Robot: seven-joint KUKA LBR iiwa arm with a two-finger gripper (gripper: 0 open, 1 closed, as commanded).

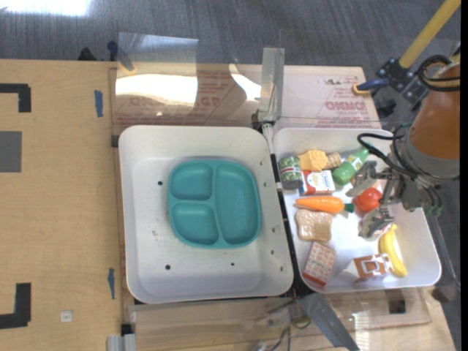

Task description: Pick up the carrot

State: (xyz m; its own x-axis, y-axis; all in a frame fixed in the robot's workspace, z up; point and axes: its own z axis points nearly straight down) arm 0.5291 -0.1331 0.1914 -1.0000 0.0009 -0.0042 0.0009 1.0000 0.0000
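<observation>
The desk [51,196] is bare brown board with black corner marks and blue tape tabs, set on grey carpet [219,6]; 2 shallow white bins sit side by side. The end effector [380,210] hangs low over the right bin [431,262]; whether it is open or closed cannot be told. The carrot [319,204] lies just left of it. Further left, the left bin [139,269] holds a teal divided plate [216,202].

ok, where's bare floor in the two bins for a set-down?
Left bin: white floor all round the teal plate, widest along the front wall. Right bin: crowded. The carrot sits among the toys, gripper beside the tomato. A small bare patch lies between the bread and banana.
</observation>
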